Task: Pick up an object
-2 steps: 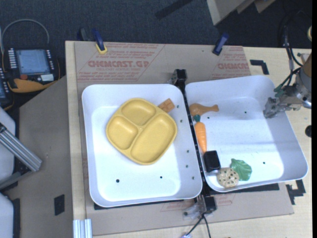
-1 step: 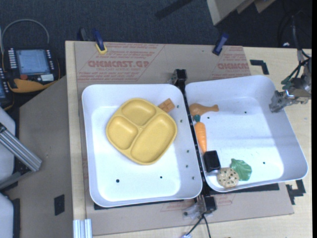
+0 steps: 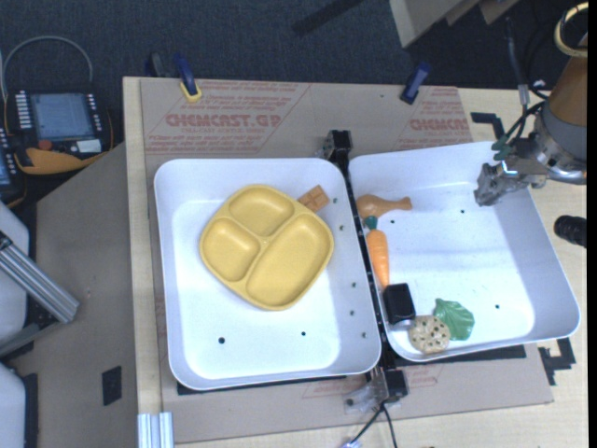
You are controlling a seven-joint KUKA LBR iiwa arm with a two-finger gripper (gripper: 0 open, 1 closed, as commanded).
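From the overhead camera you see the gripper (image 3: 489,189) hanging at three o'clock, over the upper right edge of the right bin (image 3: 508,259); you cannot tell its grasp from here. Along that bin's left wall lie a chicken drumstick (image 3: 382,205), a carrot (image 3: 378,257) and a black block (image 3: 399,302). At five o'clock a cookie (image 3: 429,334) touches a green leaf (image 3: 456,317). The left bin (image 3: 187,278) carries a yellow divided plate (image 3: 267,246).
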